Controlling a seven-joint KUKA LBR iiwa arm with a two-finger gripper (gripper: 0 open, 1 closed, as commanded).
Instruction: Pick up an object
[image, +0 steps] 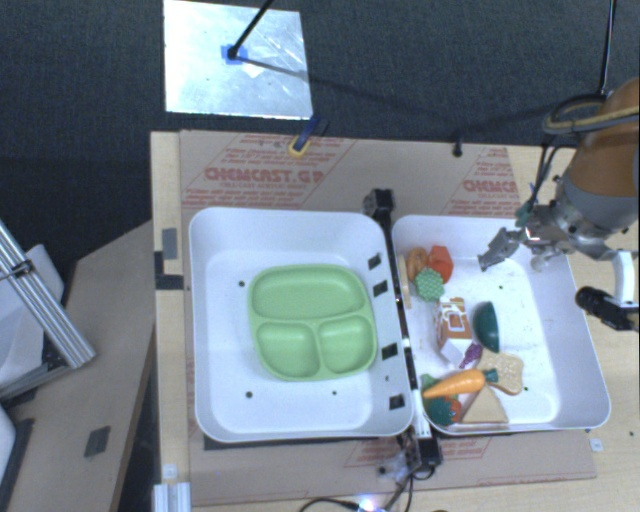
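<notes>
Dark carpet surrounds the counter (170, 300), which is covered by a cardboard sheet (270, 170) printed in red lettering. Two white bins sit on it side by side. The left bin (215, 300) carries a green divided plate (310, 322) near its middle. The right bin (570, 380) holds a jumble of toy food along its left wall: a carrot (458, 384) lying near the front left corner, its long axis running left to right with the orange tip pointing right, a small carton (453, 327) above it, a dark green piece (486, 325) just beside that, and a red piece (438, 262) toward the back. The claw (497, 248) hangs over the back of the right bin, grasping nothing; whether it is released or clenched I cannot tell.
</notes>
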